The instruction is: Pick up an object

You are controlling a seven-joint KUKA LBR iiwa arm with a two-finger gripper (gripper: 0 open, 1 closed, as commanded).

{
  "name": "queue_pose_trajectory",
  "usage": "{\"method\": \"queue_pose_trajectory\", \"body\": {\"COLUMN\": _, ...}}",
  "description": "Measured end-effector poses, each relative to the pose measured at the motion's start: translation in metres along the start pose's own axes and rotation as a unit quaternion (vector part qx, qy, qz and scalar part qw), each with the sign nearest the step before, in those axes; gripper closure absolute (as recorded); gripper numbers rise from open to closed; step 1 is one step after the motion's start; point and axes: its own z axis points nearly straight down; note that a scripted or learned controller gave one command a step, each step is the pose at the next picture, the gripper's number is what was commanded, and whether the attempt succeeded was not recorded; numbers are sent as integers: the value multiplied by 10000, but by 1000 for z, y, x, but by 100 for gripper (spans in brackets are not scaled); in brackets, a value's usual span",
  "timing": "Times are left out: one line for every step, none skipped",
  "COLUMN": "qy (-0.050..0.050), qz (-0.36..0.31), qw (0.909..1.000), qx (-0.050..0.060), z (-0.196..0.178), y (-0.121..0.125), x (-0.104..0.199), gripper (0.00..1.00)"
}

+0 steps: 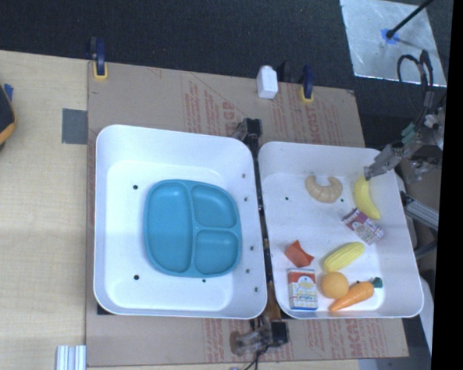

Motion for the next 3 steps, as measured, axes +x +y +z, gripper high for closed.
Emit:
{"method": "queue_pose_trajectory", "body": {"qy": 6, "qz": -8, "qw": 10000, "qx": 14, "z": 143, "y": 44, "x": -1, "gripper": 0}}
{"method": "queue_pose_trajectory", "body": {"qy": 2, "qz": 6, "qw": 10000, "qx": -4, "z": 78, "y": -29, "x": -2, "gripper": 0}}
{"method": "queue_pose_trajectory", "body": {"qy": 6, "qz": 4, "qw": 10000, "qx": 6, "z": 154, "y": 52, "x": -2, "gripper": 0}}
